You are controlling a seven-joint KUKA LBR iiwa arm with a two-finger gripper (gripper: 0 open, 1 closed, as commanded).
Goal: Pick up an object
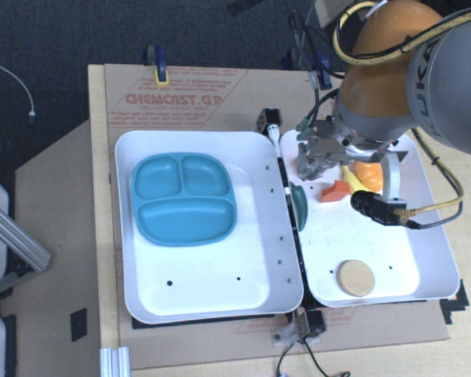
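A: Where is the gripper (318,163) working?

B: Low in the right bin (424,277), at its far end. The arm (392,53) comes in from the right and bends down over that corner, so its orange band covers much of the space behind the tool.

A: What could it take?

B: Just to the gripper's right lie an orange wedge (335,191) and a yellow-orange piece (367,175), close together, with a black cable fitting hanging over them. A dark green object (298,204) sits just on the near-left side of the gripper, against the wall where the bins meet. A round tan disc (355,278) rests well nearer the camera, towards the bin's front edge.

A: Open or closed?

B: I cannot tell. The tool is a tangle of grey metal from this angle, and I see nothing clearly caught in it.

A: Why there?

B: My guess is that it is aiming at the cluster of small pieces, since most of the loose items gather in that corner.

A: And the rest?

B: Far to the gripper's left, the left bin (196,285) holds a blue divided plate (184,199). Both bins sit on a cardboard sheet (180,93) with red print, clamped at the back, on a pale bench above dark carpet (78,22).
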